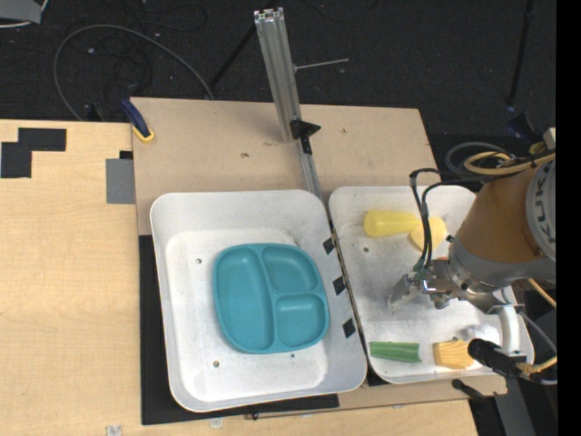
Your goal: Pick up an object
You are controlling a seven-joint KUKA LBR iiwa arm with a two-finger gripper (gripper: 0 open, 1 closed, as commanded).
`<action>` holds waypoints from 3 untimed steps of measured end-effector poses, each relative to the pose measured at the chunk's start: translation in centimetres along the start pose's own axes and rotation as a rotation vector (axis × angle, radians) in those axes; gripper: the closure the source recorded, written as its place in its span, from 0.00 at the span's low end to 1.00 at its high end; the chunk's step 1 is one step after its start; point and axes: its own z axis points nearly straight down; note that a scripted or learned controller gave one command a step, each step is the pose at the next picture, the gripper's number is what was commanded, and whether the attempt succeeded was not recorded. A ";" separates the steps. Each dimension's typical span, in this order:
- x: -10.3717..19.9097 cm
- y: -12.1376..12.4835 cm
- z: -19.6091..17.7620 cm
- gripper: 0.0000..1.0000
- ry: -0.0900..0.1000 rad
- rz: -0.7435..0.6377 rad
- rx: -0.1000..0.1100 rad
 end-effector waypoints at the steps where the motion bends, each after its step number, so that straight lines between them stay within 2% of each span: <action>1: -0.1 0.0 -1.2 1.00 -0.001 0.005 -0.002; 3: -0.6 0.4 -10.0 1.00 -0.003 -0.001 -0.010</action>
